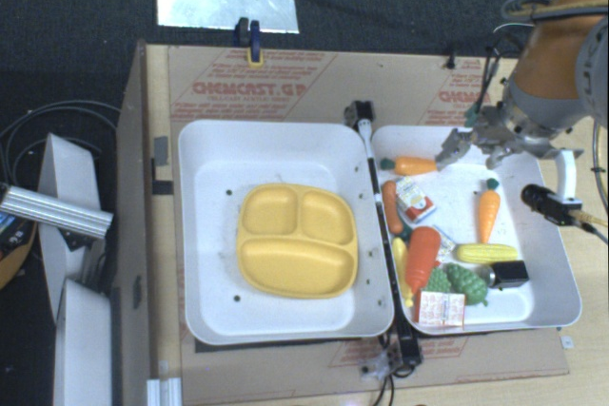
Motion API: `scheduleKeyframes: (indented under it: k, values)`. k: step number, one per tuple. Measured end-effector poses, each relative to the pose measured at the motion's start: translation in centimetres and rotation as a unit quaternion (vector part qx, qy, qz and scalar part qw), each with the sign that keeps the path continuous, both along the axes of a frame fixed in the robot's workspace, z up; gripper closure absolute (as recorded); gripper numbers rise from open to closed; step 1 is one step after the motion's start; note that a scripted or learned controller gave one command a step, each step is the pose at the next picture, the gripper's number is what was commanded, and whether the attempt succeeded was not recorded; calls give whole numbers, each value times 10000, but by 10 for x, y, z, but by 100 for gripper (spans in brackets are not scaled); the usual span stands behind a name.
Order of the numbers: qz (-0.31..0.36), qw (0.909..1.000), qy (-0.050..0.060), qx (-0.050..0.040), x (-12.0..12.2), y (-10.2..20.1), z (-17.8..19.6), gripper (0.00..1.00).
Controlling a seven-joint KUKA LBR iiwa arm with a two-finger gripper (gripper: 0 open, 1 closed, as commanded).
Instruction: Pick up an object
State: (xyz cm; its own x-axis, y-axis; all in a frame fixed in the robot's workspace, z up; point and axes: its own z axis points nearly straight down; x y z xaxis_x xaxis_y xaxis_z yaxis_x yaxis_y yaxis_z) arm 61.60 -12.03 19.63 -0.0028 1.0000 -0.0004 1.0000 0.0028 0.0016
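Camera view, looking down at a slant on the desk [285, 76] and its two white bins. Left bin [205, 204]: a yellow divided tray [297, 240], lying flat near the middle. Right bin [552, 271]: a heap of toy food. A small orange carrot [415, 165] near the far wall; a second carrot [487, 214] toward the right, pointing down the bin; a large carrot [421, 259] close to the divider, beside a reddish sausage-like piece [390, 207] along the left wall. A red-and-white packet [416, 203] between them; a corn cob [486, 253] to the right; green broccoli [459, 281] and a white card with red print [442, 309] at the near edge; a black block [510, 274] just beside the corn.

Hand [471, 145] over the far part of the right bin, below the grey and orange arm [561, 62]. Fingers spread apart, nothing between them. One fingertip near the small orange carrot's right end; contact not clear.
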Motion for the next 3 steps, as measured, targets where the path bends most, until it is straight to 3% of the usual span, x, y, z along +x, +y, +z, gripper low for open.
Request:
scheduleKeyframes:
  k: [1, 2, 3]
  values:
    - [11, 10000, 2, 2, 12, 38, -39, 0]
    - [-11, 10000, 12, 2, 26, 23, -113, 0]
    - [8, 9999, 137, -18, 47, 28, -113, 0]
